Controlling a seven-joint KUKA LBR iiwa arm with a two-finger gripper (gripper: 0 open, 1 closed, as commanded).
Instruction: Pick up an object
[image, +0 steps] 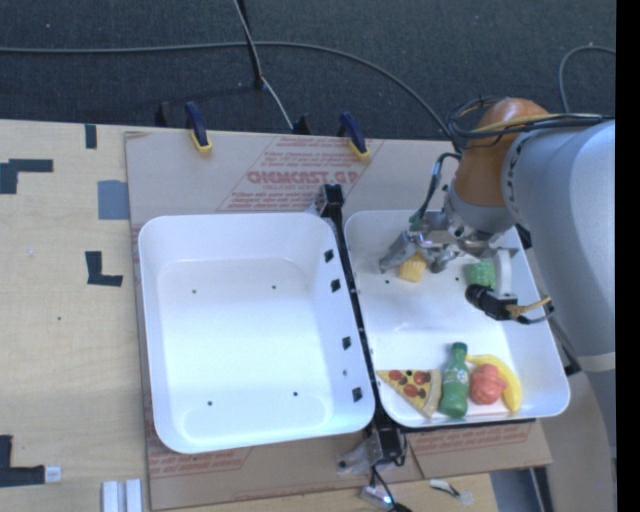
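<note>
Two white bins (240, 240) sit on a clamped cardboard sheet (290, 170).

2 white bins (240, 330) on bench (60, 300)

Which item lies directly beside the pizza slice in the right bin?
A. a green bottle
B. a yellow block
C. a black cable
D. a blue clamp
A: the green bottle lies right against the pizza slice at the near edge of the right bin, with a red fruit and a banana on its other side.
</note>
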